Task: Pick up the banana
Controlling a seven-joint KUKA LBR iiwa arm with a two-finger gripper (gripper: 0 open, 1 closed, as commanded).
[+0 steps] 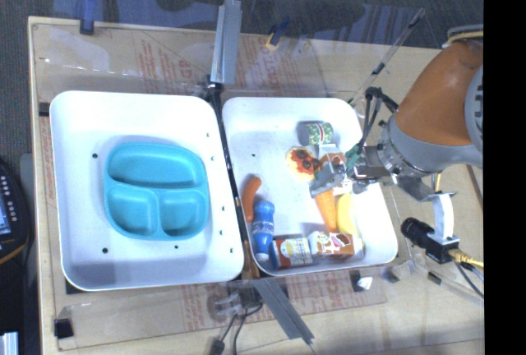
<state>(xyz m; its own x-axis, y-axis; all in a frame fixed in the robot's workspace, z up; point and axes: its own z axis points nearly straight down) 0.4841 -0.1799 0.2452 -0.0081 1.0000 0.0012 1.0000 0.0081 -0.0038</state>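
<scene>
The banana [347, 215] is plain yellow and short, lying lengthwise in the right bin [246, 119] near its right wall, touching a carrot [327, 209] on its left. The gripper [335, 178] sits just above both; whether it is wide or closed, I cannot tell. Below lies a carton [316, 247] with a printed label too small to read. A blue bottle [262, 227], a sausage [250, 193] and a can [316, 132] share the bin. The left bin [74, 119] bears a blue tray [156, 188].
</scene>
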